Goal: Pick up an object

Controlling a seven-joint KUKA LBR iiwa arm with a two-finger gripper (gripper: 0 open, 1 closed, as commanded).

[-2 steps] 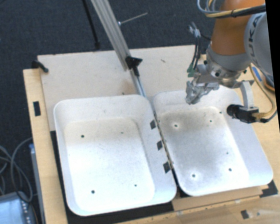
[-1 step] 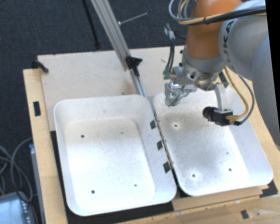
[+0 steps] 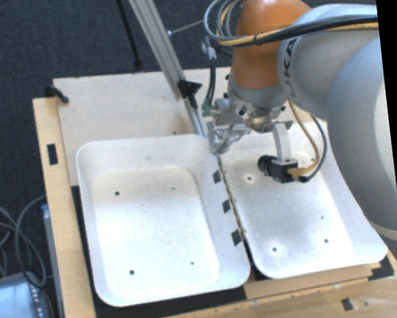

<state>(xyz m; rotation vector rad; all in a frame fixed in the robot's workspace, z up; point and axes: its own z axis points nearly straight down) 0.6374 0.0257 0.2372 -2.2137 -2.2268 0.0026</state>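
Wooden bench (image 3: 64,241). My gripper (image 3: 219,139) hangs at the right bin's (image 3: 297,215) far-left corner; spread or closed, I cannot tell. Approach step, I judge: next, locate an object I cannot yet place.

On my feed I count two white bins, the left bin (image 3: 156,224) and the right bin (image 3: 298,222), both on one table (image 3: 121,103). One arm (image 3: 329,54) reaches in. Three small black tabs (image 3: 226,206) sit along the seam between the bins. There is one slanted aluminium rail (image 3: 155,31) and one screen unit (image 3: 13,311). The floor cables (image 3: 7,226) overlap too much for me to count.
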